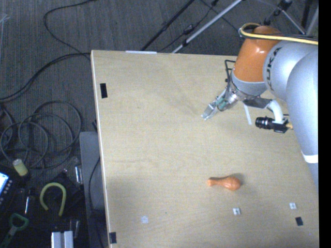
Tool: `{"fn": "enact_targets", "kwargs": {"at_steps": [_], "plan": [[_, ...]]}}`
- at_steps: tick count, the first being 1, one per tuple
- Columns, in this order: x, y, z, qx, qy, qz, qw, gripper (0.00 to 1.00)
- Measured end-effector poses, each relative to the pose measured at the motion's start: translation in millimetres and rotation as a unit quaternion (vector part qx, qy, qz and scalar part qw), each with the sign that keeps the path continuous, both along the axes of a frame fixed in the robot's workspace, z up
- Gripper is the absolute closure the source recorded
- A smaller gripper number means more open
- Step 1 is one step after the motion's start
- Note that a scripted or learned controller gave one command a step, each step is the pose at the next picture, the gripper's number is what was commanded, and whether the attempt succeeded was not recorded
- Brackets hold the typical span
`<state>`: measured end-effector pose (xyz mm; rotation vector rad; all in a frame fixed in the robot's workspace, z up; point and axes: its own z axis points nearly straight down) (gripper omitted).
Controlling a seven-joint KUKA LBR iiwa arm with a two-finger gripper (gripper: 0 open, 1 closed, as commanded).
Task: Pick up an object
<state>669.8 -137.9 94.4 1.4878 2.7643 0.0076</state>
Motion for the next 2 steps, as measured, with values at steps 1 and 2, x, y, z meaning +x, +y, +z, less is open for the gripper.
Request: {"fn": "enact_targets", "kwargs": {"at_steps": [1,2], "plan": [[-1.0,32.8,79.2,-0.0014,0.002,-0.062,0.9981,1.00],[-0.5,34.3,88.0,-0.0006,0.001,-0.062,0.9981,1.00]]}}
